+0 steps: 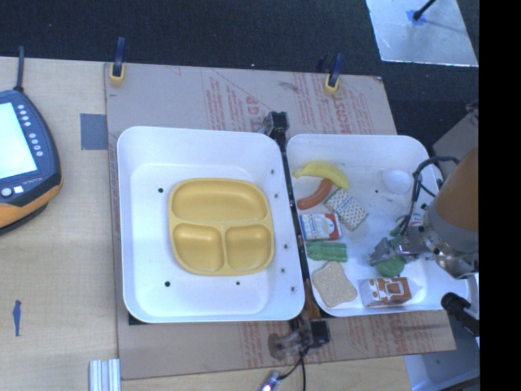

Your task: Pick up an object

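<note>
Two bins sit side by side; the left bin (138, 218) holds a yellow tray (220, 224). In the right bin (366, 145), the gripper (389, 255) hangs over a green item (391, 265); whether it grips it, I cannot tell.

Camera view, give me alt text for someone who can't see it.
A grey robot arm reaches from the right into the right bin, its gripper low over toy food: banana, sausage, bread slice and small cartons. The left bin holds a yellow divided tray.
</note>
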### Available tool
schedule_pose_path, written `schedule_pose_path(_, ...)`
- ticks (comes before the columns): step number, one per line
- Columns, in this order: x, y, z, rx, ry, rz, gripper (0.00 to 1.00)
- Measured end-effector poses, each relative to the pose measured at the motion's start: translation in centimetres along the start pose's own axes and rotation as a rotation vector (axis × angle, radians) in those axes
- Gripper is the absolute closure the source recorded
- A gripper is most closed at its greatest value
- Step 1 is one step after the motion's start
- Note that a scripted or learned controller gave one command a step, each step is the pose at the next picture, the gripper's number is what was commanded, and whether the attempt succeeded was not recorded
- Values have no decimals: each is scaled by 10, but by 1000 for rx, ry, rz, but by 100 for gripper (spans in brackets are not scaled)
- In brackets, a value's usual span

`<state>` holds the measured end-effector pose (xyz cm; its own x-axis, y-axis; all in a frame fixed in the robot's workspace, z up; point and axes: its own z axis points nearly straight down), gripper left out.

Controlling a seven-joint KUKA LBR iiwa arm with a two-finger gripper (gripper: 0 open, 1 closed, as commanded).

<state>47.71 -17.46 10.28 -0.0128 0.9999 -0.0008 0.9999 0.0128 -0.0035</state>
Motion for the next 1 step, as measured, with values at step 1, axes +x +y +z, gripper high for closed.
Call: schedule_pose_path(1, 49, 29, 9, -8, -1, 5, 100)
